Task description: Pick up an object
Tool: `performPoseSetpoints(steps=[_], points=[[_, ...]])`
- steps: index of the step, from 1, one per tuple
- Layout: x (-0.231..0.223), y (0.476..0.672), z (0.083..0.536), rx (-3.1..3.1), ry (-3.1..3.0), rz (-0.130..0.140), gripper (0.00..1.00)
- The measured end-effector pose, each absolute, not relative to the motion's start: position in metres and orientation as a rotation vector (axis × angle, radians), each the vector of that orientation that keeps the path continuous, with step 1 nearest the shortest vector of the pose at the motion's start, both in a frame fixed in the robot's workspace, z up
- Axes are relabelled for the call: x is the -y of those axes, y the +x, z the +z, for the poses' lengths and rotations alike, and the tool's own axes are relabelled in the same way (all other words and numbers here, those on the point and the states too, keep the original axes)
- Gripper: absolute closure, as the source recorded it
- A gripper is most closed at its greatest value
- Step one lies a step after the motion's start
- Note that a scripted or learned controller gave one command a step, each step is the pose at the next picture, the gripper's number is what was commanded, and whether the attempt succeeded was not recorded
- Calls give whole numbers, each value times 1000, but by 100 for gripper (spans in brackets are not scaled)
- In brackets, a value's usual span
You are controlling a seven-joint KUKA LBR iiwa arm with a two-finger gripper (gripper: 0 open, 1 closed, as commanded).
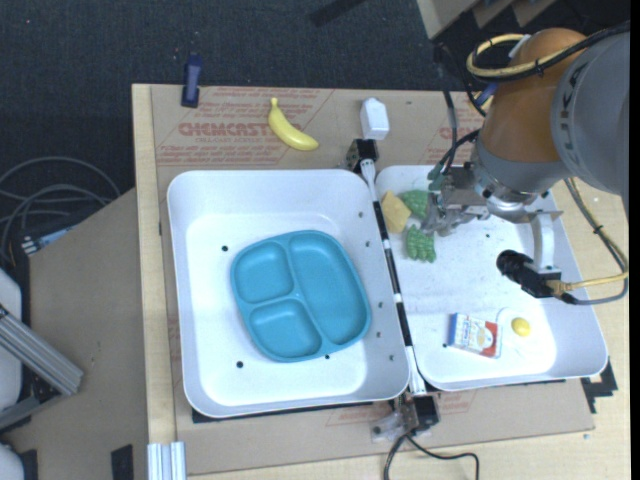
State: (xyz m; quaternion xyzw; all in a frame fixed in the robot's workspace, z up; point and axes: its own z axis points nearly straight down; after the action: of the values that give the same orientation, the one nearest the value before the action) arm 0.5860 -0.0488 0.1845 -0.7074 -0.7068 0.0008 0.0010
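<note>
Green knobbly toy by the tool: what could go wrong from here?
1. The green knobbly toy sits close beside a pale yellow piece; the tool could nudge or catch both.
2. Both lie near the left wall of the white right bin, so a descent may clip that wall.

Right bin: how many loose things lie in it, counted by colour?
Yellow: 2 (pale yellow piece, small yellow ball)
Green: 1 (green toy)
White with red and blue: 1 (small carton)
Total: 4
</note>
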Motion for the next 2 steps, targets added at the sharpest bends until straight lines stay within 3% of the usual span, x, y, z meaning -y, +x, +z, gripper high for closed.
performPoseSetpoints(steps=[2], points=[[40, 568, 185, 2219, -2221, 2, 100]])
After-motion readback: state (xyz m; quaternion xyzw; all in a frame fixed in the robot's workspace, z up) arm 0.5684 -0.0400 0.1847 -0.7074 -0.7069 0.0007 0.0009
